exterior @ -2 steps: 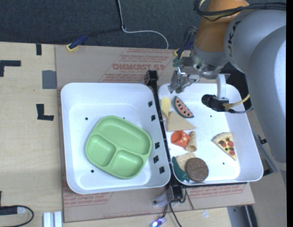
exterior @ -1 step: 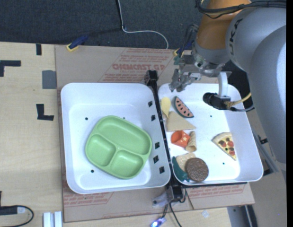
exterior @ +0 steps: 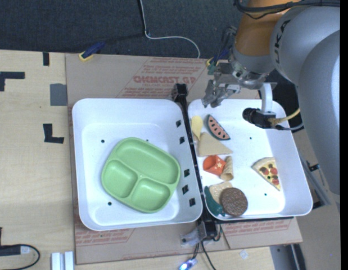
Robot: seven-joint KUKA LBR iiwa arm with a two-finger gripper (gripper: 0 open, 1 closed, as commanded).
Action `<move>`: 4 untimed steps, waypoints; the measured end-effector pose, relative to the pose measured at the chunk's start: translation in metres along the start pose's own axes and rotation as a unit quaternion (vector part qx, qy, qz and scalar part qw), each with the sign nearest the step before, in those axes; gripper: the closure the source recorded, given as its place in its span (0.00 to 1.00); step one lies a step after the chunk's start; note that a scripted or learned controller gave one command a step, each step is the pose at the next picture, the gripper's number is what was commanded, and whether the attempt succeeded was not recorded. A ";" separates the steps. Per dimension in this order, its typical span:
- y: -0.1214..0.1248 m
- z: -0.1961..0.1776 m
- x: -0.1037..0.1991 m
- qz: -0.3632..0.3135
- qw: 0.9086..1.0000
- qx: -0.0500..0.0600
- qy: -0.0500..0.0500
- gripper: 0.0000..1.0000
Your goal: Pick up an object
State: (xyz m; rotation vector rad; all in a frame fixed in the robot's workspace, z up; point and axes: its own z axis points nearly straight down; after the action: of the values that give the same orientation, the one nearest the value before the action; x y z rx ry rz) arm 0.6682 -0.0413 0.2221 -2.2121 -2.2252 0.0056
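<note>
End effector (exterior: 214, 97) hangs over the far left corner of the right bin (exterior: 286, 167), fingers pointing down. Nothing visible between them; whether they are apart or together, cannot tell. Step judged: approach, no pick yet. Nearest candidates lie just below it: watermelon slice (exterior: 217, 127), yellow piece (exterior: 196, 127), tan wedge (exterior: 212, 146). Further toward the near rim: red piece (exterior: 214, 164), cookie (exterior: 234, 201), pizza slice (exterior: 267, 171). Next move calls for descent centred on one item. Left bin (exterior: 89, 151) carries a green divided plate (exterior: 141, 174).
</note>
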 end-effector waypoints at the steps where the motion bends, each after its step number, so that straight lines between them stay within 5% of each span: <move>1: -0.098 0.012 0.047 0.001 1.000 0.002 0.001 1.00; 2: -0.179 0.041 0.063 0.003 1.000 0.004 0.000 1.00; 3: -0.184 -0.104 0.057 0.002 1.000 -0.009 0.000 1.00; 4: -0.185 -0.105 0.058 0.002 1.000 -0.001 0.000 1.00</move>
State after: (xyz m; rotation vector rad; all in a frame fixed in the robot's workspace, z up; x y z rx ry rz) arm 0.4836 0.0158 0.3281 -2.2177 -2.2231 0.0037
